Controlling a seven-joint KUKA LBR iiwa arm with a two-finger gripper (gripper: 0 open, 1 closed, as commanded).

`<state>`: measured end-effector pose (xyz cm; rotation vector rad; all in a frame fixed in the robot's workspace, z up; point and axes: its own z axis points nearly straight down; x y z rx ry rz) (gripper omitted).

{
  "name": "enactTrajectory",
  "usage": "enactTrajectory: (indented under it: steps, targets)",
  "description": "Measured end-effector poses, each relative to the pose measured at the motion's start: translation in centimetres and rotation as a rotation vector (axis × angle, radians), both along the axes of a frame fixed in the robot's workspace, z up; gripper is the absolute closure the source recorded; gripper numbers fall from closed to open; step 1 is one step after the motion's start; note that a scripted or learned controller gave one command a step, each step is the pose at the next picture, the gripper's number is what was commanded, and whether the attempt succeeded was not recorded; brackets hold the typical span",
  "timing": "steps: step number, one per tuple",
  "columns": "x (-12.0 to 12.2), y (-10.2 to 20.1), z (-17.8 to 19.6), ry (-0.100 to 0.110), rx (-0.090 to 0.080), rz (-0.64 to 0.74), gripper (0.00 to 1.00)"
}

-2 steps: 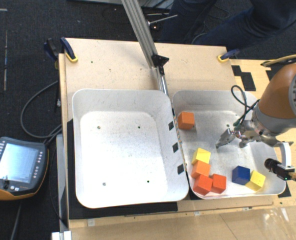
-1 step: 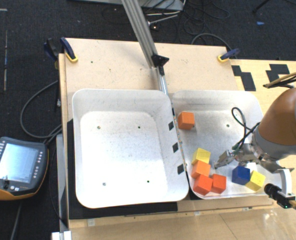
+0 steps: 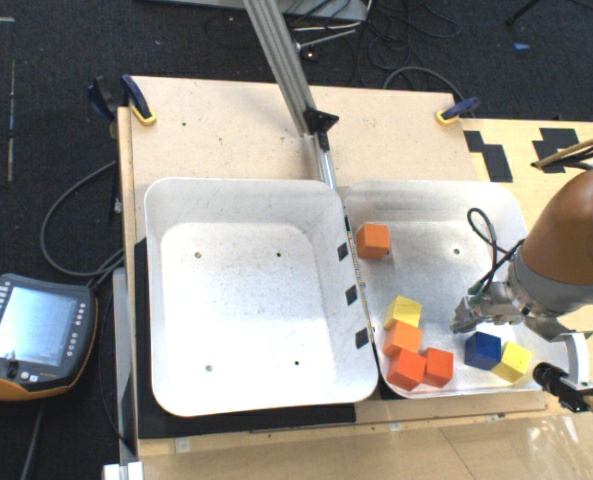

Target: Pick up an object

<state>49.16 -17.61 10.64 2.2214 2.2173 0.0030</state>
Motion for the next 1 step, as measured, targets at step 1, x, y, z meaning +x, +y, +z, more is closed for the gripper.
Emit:
enactTrajectory:
  steps: [1]
  targets:
    - [0.9, -1.81, 5.7, -0.003, -0.003, 0.002, 1.0]
